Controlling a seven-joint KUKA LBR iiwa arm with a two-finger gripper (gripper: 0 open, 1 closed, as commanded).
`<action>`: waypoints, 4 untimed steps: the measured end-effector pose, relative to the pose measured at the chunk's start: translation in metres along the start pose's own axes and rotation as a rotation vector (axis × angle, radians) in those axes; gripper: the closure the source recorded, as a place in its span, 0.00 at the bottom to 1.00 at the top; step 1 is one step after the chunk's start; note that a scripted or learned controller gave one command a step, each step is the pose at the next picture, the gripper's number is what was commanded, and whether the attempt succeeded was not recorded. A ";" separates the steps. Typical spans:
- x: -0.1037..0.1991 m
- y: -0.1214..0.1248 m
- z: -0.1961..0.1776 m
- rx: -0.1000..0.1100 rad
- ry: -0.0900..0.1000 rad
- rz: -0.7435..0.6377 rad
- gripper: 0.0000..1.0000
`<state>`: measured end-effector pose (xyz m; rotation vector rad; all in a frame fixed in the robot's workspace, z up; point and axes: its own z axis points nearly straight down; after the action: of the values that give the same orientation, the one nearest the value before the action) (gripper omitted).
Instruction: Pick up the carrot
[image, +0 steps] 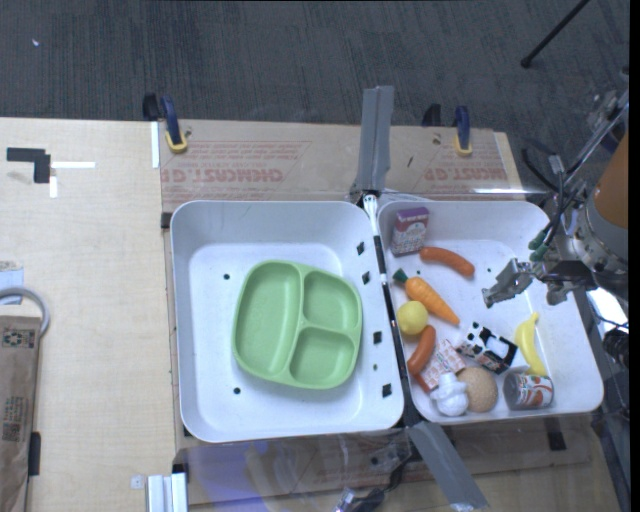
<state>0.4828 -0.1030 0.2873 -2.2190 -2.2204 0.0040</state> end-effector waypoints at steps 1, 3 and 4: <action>0.071 0.046 0.039 0.000 0.000 -0.173 0.00; 0.047 0.061 0.096 0.000 0.000 0.177 0.00; 0.006 0.077 0.132 0.000 0.000 0.423 0.00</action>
<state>0.5597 -0.0967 0.1546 -2.6369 -1.7050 0.0053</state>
